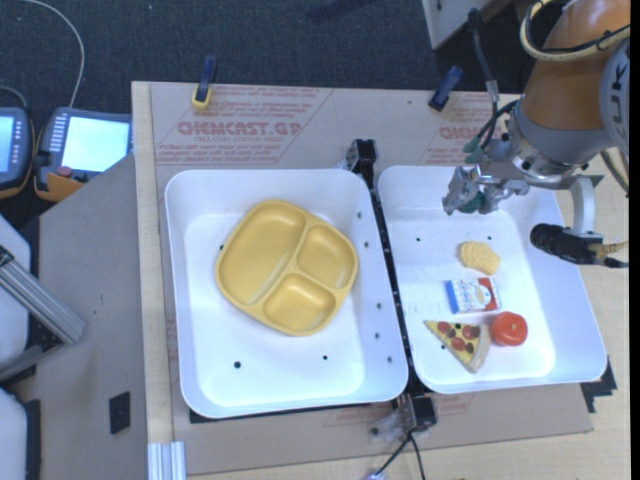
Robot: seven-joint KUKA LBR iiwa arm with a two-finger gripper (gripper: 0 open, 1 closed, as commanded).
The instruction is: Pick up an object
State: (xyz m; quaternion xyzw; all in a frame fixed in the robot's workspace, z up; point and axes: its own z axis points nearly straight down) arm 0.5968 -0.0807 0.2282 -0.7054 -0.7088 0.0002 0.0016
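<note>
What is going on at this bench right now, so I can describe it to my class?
A grey and orange robot arm reaches in over the right bin, its hand near the bin's far end with nothing visibly held. Below it lie a yellow ridged piece, a small carton, a toy pizza slice and a red tomato, all untouched. The left bin holds a yellow divided plate.

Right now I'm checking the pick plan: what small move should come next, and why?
Probably move the hand toward the ridged yellow chip and lower. The hand hangs at the right bin's far end, holding nothing, and the chip lies nearest.
</note>
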